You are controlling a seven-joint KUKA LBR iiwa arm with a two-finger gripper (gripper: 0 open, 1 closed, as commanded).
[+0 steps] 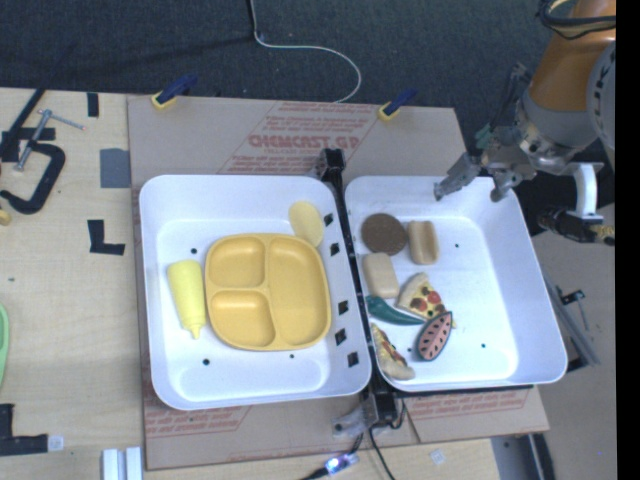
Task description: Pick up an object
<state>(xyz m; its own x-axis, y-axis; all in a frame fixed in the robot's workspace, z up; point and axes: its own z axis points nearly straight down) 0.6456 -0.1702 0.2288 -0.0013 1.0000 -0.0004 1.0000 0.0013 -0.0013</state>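
Hovering at the far right corner of the right-hand shallow white bin (pixel 520 268), the two-finger gripper (pixel 472 182) hangs spread and empty, apparently staged above the clustered toy food pieces (pixel 405 293).

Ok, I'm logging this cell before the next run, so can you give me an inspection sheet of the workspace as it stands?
Surface: cardboard sheet on the wooden bench, bearing two white bins side by side.
Job's things: right bin holds a brown disc, a tan block, a pizza slice and other toy foods.
Clutter: left bin holds a yellow divided plate and a yellow bottle.
Grippers: claw above the right bin's far rim, open, holding nothing.
Cables: white cable looping over the dark floor.
Surroundings: black clamp at the bench's left.
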